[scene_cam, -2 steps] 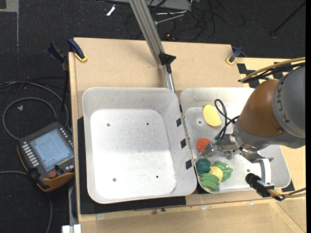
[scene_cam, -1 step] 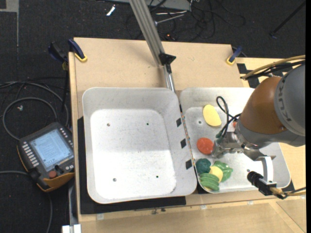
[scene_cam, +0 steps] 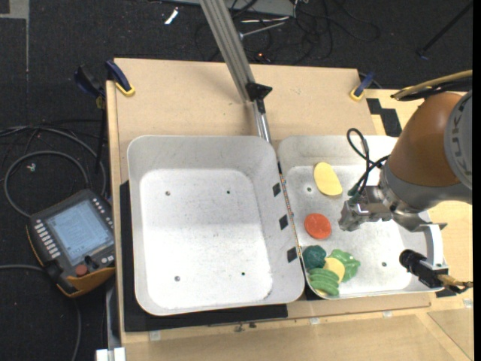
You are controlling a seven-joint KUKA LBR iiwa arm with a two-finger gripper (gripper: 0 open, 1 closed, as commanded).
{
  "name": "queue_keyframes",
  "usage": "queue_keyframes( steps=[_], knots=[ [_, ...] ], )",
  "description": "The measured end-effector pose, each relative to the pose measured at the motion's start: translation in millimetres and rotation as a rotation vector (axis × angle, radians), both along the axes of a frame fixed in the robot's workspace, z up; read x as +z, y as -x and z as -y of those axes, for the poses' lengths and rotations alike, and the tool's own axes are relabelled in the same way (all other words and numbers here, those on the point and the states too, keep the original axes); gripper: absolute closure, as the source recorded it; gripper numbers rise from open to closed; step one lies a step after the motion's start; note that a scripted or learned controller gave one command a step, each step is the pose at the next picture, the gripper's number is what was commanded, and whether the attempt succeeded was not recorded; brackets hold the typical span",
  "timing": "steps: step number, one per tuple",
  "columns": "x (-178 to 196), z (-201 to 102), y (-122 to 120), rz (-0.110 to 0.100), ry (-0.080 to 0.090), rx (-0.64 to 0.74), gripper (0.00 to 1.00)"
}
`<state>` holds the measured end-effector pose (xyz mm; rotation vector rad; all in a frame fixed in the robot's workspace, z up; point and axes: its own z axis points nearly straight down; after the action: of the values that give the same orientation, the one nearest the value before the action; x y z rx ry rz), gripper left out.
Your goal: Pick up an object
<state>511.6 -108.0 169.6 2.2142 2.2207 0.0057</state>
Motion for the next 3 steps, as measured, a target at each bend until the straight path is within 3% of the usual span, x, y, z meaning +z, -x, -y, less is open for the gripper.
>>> queue_keyframes(
  steps=[1,3],
  knots=[
    [32,0,-1,-0.002,0.0,0.0,1.0],
    [33,-97,-26,-0.006,-0.003,0.005,1.0]
  ],
)
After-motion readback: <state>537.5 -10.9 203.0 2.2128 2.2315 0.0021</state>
